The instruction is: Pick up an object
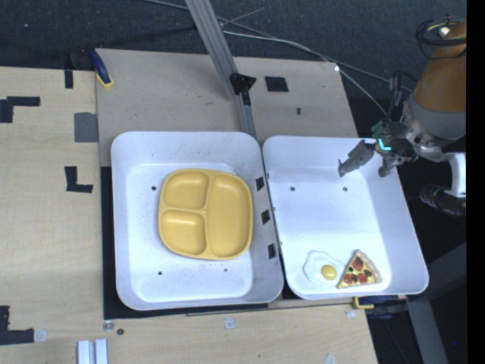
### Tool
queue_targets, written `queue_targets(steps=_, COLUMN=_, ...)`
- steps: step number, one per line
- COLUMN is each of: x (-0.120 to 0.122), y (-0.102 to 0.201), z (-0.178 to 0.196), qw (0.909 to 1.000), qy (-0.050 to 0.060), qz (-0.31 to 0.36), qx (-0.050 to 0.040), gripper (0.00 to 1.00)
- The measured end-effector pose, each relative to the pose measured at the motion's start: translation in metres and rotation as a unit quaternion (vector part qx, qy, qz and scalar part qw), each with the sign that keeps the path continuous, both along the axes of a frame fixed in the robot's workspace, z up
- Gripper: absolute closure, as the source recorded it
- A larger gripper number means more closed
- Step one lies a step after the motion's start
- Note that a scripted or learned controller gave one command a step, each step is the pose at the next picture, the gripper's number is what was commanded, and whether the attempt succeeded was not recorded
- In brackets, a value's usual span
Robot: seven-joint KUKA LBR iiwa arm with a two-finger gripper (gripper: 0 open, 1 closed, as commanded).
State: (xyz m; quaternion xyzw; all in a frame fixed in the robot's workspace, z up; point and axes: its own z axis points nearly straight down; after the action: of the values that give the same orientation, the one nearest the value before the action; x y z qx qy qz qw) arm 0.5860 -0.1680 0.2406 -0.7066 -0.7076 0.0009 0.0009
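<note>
The gripper (pixel 371 160) is hanging over the upper right corner of the right bin (pixel 303 158), w/ its two dark fingers (pixel 353 160) splayed apart and nothing sitting between them, so it's released and carrying nothing. It's sitting above the bin's far rim area, well apart from anything it could grab, which is probably a staging pose before a descent. The arm (pixel 439 89), grey w/ the orange band, is reaching in from the right edge, so the right bin is lying nearest to it. The pickable things are resting at the opposite, near end of that bin: a fried-egg toy (pixel 321 268) and a pizza-slice toy (pixel 359 270), lying flat just beside each other, close to the near rim. Both are looking thin and low, so a pinch is likely needing the fingers to be coming right down to the bin floor; the closeness of the two could be making a clean grasp tricky. In the left bin (pixel 129 203), a yellow divided plate (pixel 205 213) is lying flat in the middle, farther from the gripper. Task is looking not yet begun in earnest.
</note>
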Motion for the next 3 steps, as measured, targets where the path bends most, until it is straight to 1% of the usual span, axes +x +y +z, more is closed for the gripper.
queue_targets(steps=1, x=0.000, y=0.000, z=0.000, qw=1.0000, qy=0.000, qz=0.000, qx=-0.0001, gripper=0.00)
queue_targets(steps=2, x=-0.008, y=0.005, z=-0.060, qw=1.0000, qy=0.002, qz=0.000, qx=0.0002, gripper=0.00)
queue_targets(steps=3, x=-0.014, y=-0.001, z=-0.121, qw=1.0000, qy=0.003, qz=-0.001, qx=0.0002, gripper=0.00)
